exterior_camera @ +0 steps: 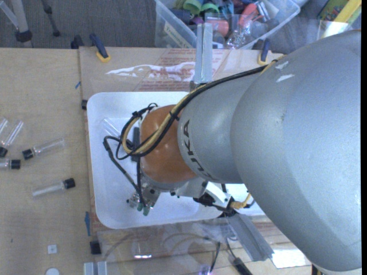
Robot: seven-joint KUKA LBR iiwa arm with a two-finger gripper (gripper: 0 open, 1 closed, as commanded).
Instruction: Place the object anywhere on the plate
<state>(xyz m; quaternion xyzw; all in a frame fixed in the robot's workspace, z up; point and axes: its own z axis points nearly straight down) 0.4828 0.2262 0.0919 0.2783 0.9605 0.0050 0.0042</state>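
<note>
The grey arm with its orange band (160, 145) reaches in from the right and hangs low over the white bin (106, 153). It covers most of the bin's floor. The gripper (140, 204) points down near the bin's front left part, with just its tip showing below the wrist. A small dark green bit shows at that tip, and I cannot tell whether it is a held thing or part of the gripper. No plate or loose object can be made out under the arm.
Several clear vials with black caps (54, 185) lie on the bench left of the bin. A clear tub of coloured toys (229, 10) stands at the back. Blue clamps (100, 49) hold the board's rear edge. Cables loop beside the wrist.
</note>
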